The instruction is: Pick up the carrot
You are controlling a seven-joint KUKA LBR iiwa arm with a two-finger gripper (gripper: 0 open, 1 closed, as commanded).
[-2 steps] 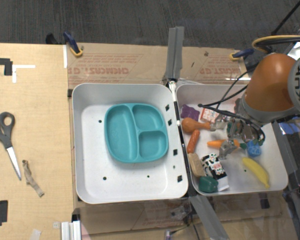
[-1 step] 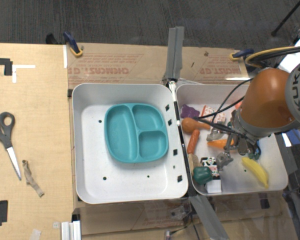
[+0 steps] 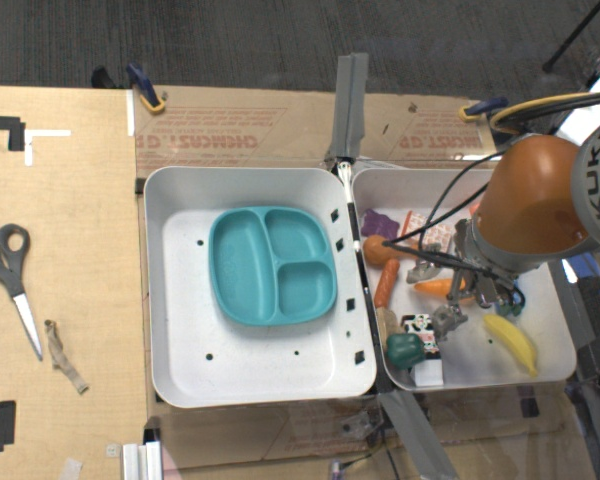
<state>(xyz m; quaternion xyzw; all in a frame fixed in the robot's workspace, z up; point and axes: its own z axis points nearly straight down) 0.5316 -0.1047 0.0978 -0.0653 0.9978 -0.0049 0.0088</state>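
The carrot [image 3: 384, 282], a slim orange-red piece, lies along the left wall of the right bin [image 3: 555, 363], just below a round orange thing [image 3: 378, 251]. A second orange piece [image 3: 432, 288] lies a little to its right, partly under the gripper's body. The gripper [image 3: 448, 318] hangs low over the middle of the right bin, below the orange wrist band [image 3: 530, 203]. It is to the right of the carrot and apart from it. Nothing can be seen held in it.
The right bin also holds a yellow banana [image 3: 513, 340], a green toy [image 3: 404, 348], a purple item [image 3: 380, 223], a small printed box [image 3: 420, 330] and a pink packet [image 3: 436, 234]. A teal divided plate [image 3: 275, 265] lies in the left bin [image 3: 170, 298]. Scissors [image 3: 10, 278] lie far left.
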